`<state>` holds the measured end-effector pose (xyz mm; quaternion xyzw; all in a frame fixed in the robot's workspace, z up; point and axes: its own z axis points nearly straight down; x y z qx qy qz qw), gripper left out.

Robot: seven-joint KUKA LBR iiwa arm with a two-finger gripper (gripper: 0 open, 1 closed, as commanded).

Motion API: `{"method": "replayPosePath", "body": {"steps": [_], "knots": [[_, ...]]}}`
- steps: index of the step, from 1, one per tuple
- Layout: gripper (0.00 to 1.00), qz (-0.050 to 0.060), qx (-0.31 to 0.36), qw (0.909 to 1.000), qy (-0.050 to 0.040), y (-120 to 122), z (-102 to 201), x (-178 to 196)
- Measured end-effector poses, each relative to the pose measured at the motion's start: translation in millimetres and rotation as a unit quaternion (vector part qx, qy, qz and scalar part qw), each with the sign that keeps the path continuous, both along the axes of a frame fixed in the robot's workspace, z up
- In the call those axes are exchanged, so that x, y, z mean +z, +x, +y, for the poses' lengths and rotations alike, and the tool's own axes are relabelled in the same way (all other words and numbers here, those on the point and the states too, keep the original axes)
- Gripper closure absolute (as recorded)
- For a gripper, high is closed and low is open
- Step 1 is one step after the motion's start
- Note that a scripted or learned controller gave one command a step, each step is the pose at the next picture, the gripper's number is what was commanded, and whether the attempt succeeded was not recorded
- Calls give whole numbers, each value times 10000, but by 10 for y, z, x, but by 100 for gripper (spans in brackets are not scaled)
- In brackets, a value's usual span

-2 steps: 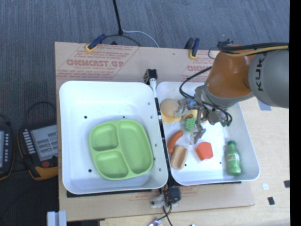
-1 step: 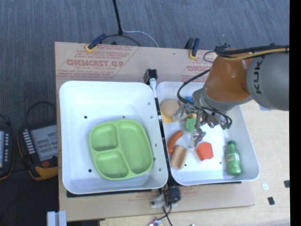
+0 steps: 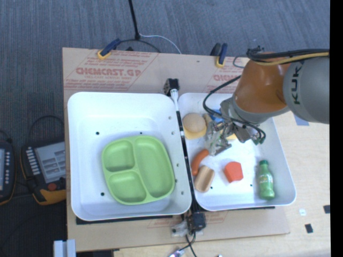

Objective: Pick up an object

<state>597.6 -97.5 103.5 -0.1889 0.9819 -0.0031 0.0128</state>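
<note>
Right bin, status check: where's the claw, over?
Claw low in right bin, nothing seen gripped. Carrot, bread roll just below it. Green bottle far side.

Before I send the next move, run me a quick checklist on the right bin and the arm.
1. Gripper over the right bin, not the left: ok.
2. Something caught between the jaws: cannot tell; they are too small and cluttered to read.
3. Targets in reach: ok. Orange carrot, tan bread roll and red block lie just below the gripper.
4. Round bun sits close beside the gripper: not ok, may get nudged.
5. Green bottle lies apart, near the right wall: ok.
6. Green divided plate in the left bin, away from the arm: ok.
</note>
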Motion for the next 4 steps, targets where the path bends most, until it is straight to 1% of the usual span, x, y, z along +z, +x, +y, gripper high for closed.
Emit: {"method": "replayPosePath", "body": {"steps": [1, 2, 3, 4], "knots": [[100, 102, 684, 9976, 3, -79, 280, 1321], [100, 122, 2341, 9721, -19, -636, 341, 1081], [100, 128, 2896, 9571, -24, -767, -30, -18], [0, 124, 2898, 9570, -26, -764, -30, -16]]}}
